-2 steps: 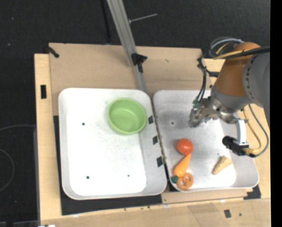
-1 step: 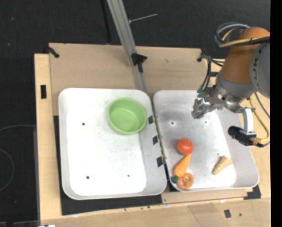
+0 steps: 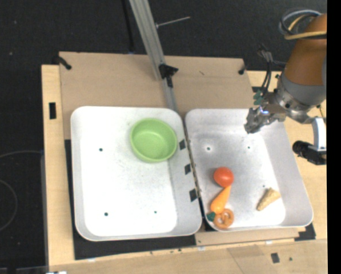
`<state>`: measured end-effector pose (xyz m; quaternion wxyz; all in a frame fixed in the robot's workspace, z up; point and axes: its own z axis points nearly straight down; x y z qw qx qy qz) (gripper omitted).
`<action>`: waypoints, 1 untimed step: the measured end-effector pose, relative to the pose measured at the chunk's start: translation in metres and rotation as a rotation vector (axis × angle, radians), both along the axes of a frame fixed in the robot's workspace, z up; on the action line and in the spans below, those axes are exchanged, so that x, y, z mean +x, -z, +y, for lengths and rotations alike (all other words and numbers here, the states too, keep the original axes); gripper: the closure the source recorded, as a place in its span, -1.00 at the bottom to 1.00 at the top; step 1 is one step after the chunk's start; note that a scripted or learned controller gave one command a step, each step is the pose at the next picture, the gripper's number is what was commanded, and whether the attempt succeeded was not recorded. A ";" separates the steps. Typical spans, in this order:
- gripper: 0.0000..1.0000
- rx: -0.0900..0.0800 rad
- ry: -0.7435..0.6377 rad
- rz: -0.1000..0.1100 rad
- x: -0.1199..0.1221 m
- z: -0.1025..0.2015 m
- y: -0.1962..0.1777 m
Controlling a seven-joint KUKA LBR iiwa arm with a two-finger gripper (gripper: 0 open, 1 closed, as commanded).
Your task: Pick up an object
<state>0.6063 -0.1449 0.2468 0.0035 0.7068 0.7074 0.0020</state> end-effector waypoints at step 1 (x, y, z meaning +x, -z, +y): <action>1.00 0.002 -0.003 0.005 0.001 0.000 -0.011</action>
